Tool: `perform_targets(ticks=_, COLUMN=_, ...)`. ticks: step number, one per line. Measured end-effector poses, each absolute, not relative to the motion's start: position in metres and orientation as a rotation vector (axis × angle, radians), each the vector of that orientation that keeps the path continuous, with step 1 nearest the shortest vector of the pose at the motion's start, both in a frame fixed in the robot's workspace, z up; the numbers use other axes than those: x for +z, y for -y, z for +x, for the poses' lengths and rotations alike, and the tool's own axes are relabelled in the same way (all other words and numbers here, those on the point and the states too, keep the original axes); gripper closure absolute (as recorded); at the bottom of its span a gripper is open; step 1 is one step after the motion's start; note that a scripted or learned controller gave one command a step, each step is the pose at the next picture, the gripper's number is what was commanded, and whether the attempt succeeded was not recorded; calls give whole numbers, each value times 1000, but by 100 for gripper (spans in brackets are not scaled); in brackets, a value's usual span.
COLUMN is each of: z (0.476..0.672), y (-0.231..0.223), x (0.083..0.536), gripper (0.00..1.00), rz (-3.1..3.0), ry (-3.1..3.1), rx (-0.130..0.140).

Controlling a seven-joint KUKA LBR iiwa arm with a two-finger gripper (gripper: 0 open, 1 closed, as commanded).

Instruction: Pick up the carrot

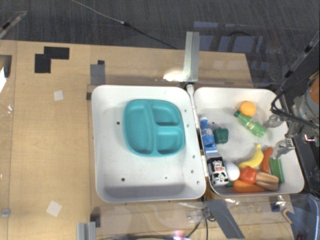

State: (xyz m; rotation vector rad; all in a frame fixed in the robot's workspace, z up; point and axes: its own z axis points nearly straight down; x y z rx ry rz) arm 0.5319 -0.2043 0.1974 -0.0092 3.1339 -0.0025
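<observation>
Lying smooth and tapered, the orange carrot (pixel 247 186) touches a glossy red pepper (pixel 248 174).

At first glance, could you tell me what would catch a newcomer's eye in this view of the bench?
The big teal plastic divided plate stands out first, lying alone in the left white bin. Next comes the bright heap of toy food in the near corner of the right white bin: a yellow banana, a red pepper and the long orange carrot along the front wall. The grey gripper hangs at that bin's right edge.
</observation>
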Motion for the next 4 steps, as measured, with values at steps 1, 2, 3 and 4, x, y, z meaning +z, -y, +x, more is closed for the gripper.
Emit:
perform_targets(ticks=1, z=611, y=199, x=128, gripper=0, rz=668, ry=-3064, rx=2)
perform_targets(ticks=2, z=635, y=199, x=112, gripper=0, rz=678, ry=-3056, rx=-1)
perform_targets(ticks=3, z=648, y=149, x=89, gripper=0, rz=1437, ry=-2782, rx=6)
perform_targets(ticks=4, z=668, y=100, x=94, gripper=0, rz=2098, ry=-2337, rx=-8)
